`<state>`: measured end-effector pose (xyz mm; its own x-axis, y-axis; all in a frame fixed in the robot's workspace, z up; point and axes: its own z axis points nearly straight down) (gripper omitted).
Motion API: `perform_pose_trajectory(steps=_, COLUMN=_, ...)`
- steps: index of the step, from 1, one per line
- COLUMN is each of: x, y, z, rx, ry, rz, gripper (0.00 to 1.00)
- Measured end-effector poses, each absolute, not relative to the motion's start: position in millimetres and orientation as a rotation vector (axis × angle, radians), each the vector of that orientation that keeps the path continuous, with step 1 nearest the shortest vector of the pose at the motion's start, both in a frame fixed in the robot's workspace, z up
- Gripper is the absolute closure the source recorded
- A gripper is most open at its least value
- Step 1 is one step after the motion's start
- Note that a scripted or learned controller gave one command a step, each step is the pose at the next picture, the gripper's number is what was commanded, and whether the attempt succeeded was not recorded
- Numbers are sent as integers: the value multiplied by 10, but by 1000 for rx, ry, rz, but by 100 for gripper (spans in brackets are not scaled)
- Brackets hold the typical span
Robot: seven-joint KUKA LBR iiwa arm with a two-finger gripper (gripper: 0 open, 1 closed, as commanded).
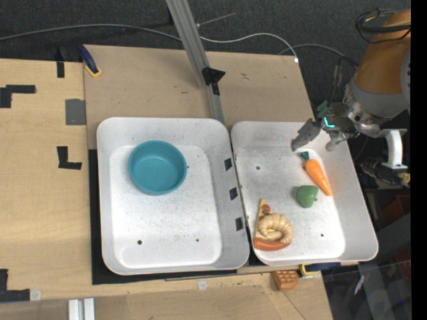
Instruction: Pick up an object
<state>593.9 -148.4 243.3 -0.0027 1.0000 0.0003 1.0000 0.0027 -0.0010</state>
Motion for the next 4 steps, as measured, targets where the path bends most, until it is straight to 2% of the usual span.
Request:
perform_pose_trajectory(steps=2, x=5922, y=-1460, z=1169, rx=-2215, ry=-2219, rz=8, gripper=0)
perform_pose_trajectory(steps=3, x=5920, y=-1454, z=875, rx=-2219, ry=-2223, rz=3, gripper=0)
perform_pose_trajectory(steps=4, x=5922, y=-1445, z=984, rx=-2217, ry=-2224, rz=2, gripper=100)
